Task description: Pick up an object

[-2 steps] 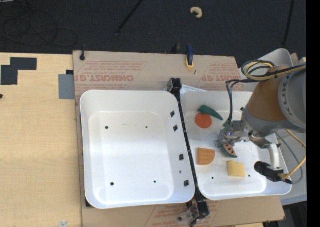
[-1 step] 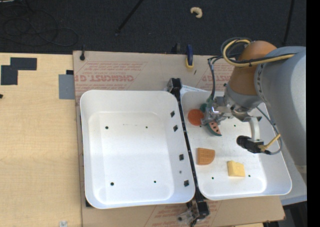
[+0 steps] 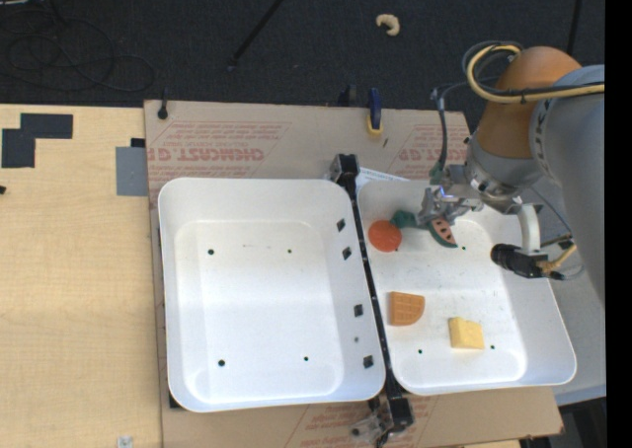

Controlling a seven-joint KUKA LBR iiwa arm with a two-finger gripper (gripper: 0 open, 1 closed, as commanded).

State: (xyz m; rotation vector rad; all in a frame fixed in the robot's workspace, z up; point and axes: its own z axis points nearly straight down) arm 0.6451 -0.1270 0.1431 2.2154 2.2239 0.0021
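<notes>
**Arm low over the right bin, four objects on its floor**

The left bin [image 3: 188,239] sits on the desk [image 3: 69,288], just left of the black divider [image 3: 357,268] that joins the two bins. Everything else lies right of that divider, in the right bin [image 3: 538,337]. Just beside the divider, toward its far end, rests a red-orange round object [image 3: 384,235]. Nearer along the divider lies an orange wedge [image 3: 405,308]. Farther right of the divider sits a small green piece [image 3: 405,218], then a watermelon-like slice [image 3: 443,232] with a red face and green rim. A yellow block [image 3: 466,334] lies well right of the divider, toward the near wall. The gripper [image 3: 441,205] hangs just above the slice, well right of the divider; whether it grips anything cannot be told.
</notes>
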